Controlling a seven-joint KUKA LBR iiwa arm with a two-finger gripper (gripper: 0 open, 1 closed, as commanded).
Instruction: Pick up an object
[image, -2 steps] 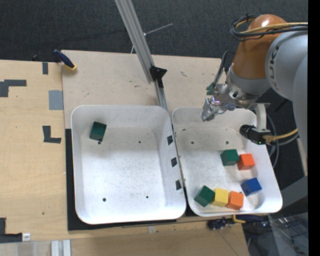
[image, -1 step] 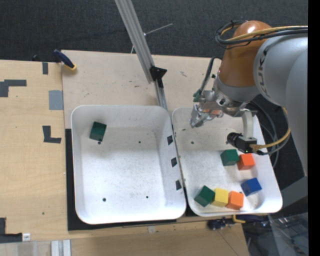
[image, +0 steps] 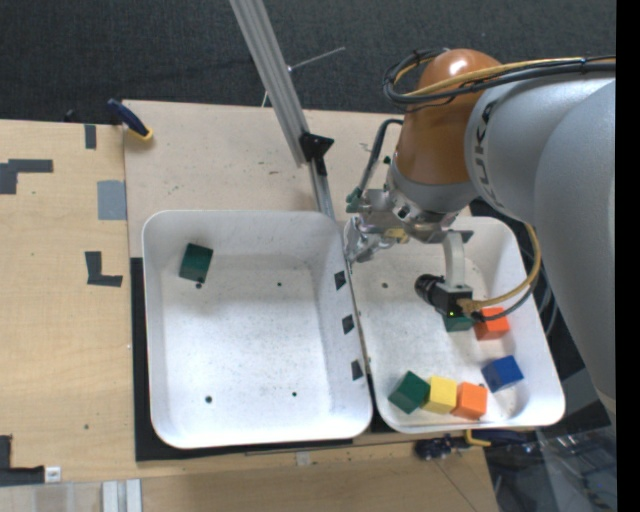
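The gripper (image: 362, 243) hangs over the right bin's (image: 535, 385) far-left corner; whether it is clenched cannot be told. A dark green block (image: 196, 262) lies near the left bin's (image: 160, 330) far-left corner. Green (image: 408, 391), yellow (image: 441, 393), orange (image: 470, 399) and blue (image: 502, 373) blocks line the right bin's near edge.

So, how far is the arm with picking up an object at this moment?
Done: nothing looks lifted. The dark green block lies alone in the left bin; the green, yellow, orange and blue blocks rest in the right bin. In hand: the gripper hangs over the divider, with no block seen in it. Left: the whole grasp and lift.
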